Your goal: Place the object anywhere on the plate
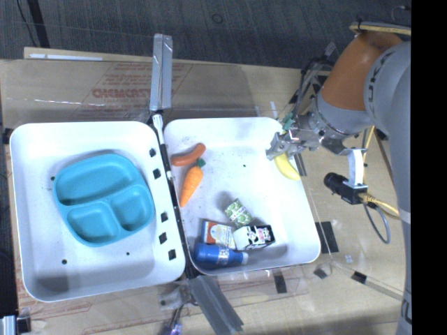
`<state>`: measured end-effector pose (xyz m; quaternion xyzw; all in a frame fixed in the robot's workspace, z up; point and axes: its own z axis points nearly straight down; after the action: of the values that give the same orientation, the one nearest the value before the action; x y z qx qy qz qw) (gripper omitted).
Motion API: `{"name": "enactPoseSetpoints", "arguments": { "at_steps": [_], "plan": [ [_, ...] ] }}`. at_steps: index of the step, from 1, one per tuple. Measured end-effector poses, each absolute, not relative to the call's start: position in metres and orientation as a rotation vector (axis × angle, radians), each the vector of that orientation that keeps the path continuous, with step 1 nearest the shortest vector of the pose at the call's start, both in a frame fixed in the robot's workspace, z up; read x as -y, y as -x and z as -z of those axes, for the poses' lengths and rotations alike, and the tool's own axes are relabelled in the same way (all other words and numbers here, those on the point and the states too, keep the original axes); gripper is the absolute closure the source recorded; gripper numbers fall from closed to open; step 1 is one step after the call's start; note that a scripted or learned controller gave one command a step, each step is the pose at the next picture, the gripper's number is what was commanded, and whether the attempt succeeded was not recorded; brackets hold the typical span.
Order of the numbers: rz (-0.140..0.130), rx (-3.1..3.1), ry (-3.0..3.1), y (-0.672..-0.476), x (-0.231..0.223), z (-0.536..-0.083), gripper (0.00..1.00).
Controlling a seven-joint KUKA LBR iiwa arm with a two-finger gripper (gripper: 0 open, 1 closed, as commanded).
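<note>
While pincer (285, 152) hovers at banana (286, 166), grip state unclear, pick-up step; next needs carry left to plate (105, 197).

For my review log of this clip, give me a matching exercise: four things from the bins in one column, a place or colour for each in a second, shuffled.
Things:
1. plate
2. carrot
3. banana
4. blue bottle

Descriptions:
A. yellow, at the right bin's far right edge, just under the gripper
B. orange, near the divider, beside a sausage
C. light blue, three compartments, in the left bin
D. lying at the right bin's near edge

Pairs: 1-C, 2-B, 3-A, 4-D
</note>
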<state>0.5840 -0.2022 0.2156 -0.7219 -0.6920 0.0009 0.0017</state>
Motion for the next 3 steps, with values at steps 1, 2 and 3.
{"name": "enactPoseSetpoints", "arguments": {
  "at_steps": [1,2,3],
  "plan": [
    [-0.003,2.413,2.006,-0.565,0.101,-0.229,1.0],
    [-0.003,2.464,1.945,-0.534,0.032,-0.228,1.0],
    [-0.005,2.168,2.27,-0.564,-0.056,-0.225,1.0]
  ]
}}
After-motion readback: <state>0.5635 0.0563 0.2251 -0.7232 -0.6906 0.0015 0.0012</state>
